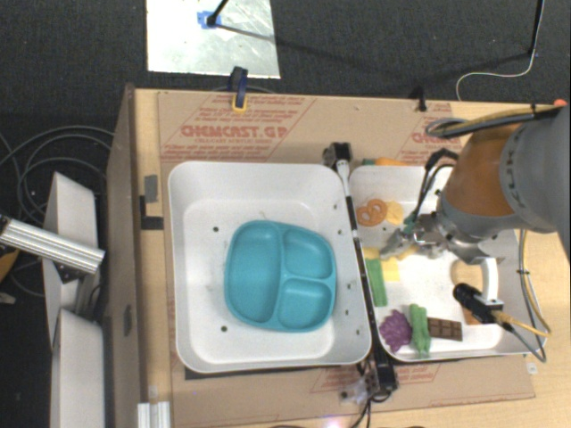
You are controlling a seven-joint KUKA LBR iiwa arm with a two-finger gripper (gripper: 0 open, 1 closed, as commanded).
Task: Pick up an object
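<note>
Closest to me, along the near wall of the right bin [419, 279], a purple bunch of toy grapes [395, 328] sits touching a green piece [417, 328], and a brown chocolate bar [445, 330] lies just beside that. A little further in, a green stick [377, 281] runs along that bin's left wall. Around the middle of the bin the gripper [399, 242] is down low, pointing towards the left wall, with a small yellow piece [395, 251] right at its tip. From here I cannot tell whether the gripper is open or closed, or whether it touches that piece. Beyond it a pretzel [374, 210] lies on the bin's floor, and something orange [390, 161] rests at the far wall. The grey arm [500, 185] comes over the bin's right side. Left of this bin, the left bin [201, 203] holds a teal divided plate [281, 275].
</note>
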